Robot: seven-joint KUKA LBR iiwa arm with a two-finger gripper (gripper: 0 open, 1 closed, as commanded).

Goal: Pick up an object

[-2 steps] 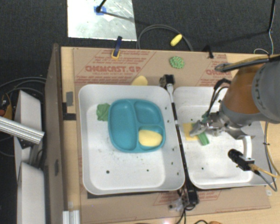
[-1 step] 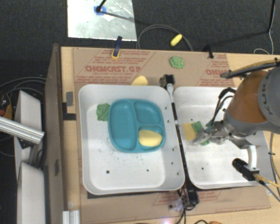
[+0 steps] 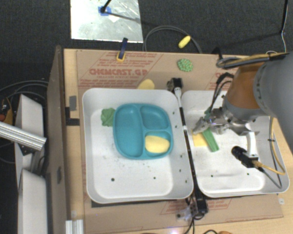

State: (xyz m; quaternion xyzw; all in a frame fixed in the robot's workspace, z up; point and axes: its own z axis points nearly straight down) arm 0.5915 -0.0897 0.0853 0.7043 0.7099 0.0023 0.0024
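Landmark is the divider [image 3: 184, 140] between the two bins. The gripper [image 3: 208, 125] sits low in the right bin [image 3: 234, 179], just right of the divider and toward its far half, with the arm's grey wrist and orange band trailing off further right. Just right of the divider, directly under and slightly nearer the camera than the gripper, lie two candidates: a green stick [image 3: 210, 142] and a yellow piece [image 3: 199, 140], touching or overlapping each other. The green stick's long axis runs diagonally, its upper end tucked up under the gripper and its lower end pointing away from the divider toward the near side. The yellow piece is between the stick and the divider. The wrist hides the fingertips, so whether they're released or clenched can't be told, and nothing can be confirmed as grasped. Judgement: the stick is the likely target, and a grasp would want the closing direction across that diagonal. Risk is catching the yellow piece too, or crowding the divider wall. Left of the divider, a teal plate [image 3: 136, 130] carries a yellow object [image 3: 156, 144], well apart from the gripper.
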